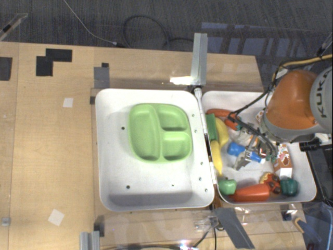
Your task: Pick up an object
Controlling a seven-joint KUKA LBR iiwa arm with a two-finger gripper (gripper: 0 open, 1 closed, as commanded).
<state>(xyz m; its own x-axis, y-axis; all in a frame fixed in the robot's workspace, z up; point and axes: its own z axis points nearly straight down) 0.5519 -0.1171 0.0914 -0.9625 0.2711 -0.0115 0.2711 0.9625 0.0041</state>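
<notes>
Camera view shows the pincer [242,162] low in the right bin [310,191], over a small blue object [235,150] beside a yellow banana [220,139]; its grip I cannot tell. A green divided plate [158,132] lies in the left bin [112,155].

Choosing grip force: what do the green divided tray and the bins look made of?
Green divided tray: looks like molded plastic, matte, uniform color, rounded compartment edges. Left bin and right bin: probably white plastic, smooth with soft sheen and rounded rims; could be coated metal.
</notes>
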